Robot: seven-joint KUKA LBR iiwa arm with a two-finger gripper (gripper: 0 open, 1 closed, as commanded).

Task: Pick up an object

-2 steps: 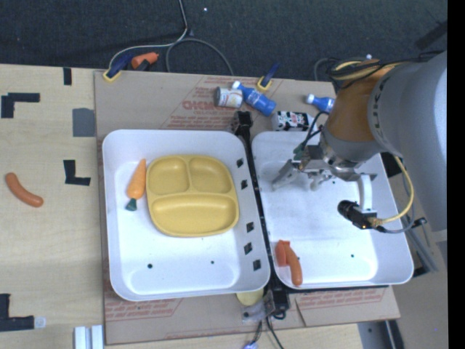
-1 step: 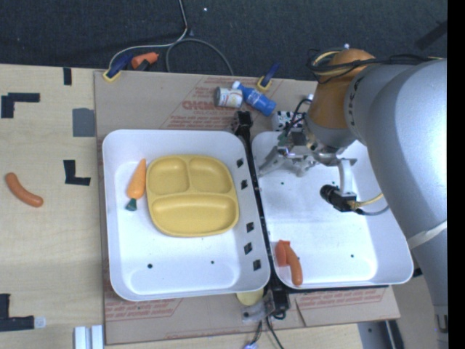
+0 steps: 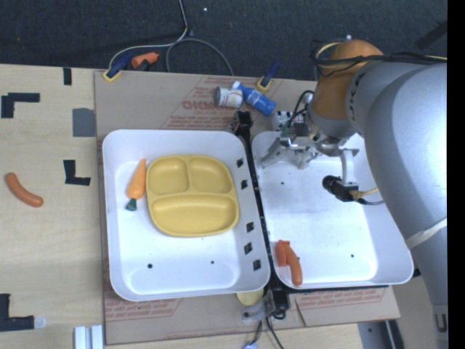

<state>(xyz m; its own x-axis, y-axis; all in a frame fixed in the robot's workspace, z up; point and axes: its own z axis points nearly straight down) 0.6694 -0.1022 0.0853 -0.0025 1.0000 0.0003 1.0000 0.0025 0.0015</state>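
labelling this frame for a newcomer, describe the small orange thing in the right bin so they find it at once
Start at the right white bin, under the grey arm. Go to its near left corner, beside the divider between the bins: the small orange piece lies there. It is apart from the toy carrot, which lies in the left bin by the yellow plate.

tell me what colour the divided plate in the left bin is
Yellow; the divided plate shows in the camera view.

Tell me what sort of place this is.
Likely a robotics lab test bench, not a kitchen. A grey arm reaches over two white bins clamped to a cardboard sheet, and the food is toys: a plastic carrot beside a yellow divided plate.
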